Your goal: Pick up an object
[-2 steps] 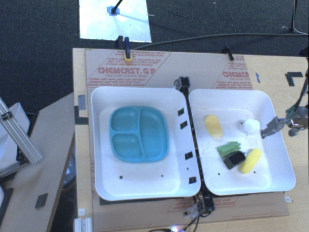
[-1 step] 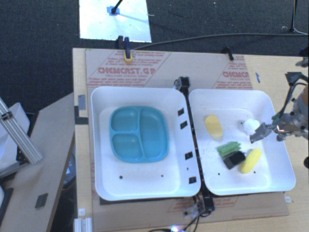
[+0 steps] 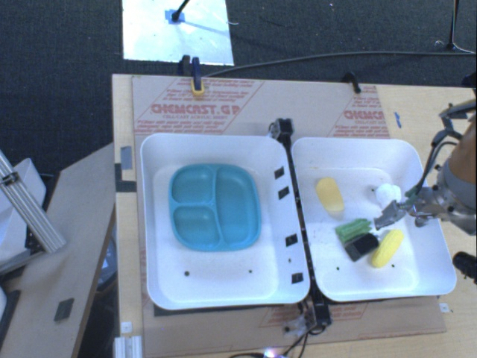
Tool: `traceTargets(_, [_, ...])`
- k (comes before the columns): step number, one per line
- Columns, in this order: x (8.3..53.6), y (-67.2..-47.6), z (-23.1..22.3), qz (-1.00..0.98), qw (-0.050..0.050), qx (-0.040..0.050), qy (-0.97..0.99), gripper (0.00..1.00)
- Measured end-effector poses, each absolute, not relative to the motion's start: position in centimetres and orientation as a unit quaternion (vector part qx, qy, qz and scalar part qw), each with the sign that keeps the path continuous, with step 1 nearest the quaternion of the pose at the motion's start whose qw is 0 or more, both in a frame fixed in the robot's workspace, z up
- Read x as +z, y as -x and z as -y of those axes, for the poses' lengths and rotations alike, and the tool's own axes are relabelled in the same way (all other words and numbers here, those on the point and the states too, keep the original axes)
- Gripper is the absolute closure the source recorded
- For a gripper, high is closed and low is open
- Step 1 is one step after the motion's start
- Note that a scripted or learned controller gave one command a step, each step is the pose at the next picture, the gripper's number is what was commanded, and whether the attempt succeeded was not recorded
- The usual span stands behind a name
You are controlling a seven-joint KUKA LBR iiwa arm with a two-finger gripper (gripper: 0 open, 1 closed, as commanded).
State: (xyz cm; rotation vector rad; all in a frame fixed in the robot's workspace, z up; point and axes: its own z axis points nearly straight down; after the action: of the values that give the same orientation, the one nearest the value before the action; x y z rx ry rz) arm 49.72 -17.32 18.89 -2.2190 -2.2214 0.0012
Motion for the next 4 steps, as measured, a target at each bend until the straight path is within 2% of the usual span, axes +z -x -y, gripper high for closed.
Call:
traceTargets(1, [13.3, -49.5, 18.3, 0.707, 0.001, 0.0009, 0.707, 0.0])
traceTargets(2, [14.7, -49.7, 18.3, 0.708, -0.002, -0.0008, 0.707, 1.0])
traceTargets(3, [19.7, -50.3, 17.4, 0.709, -0.003, -0.0016, 0.705, 1.0])
traceTargets(4, [22.3, -50.5, 17.4, 0.709, -0.002, -0.0013, 0.706, 1.0])
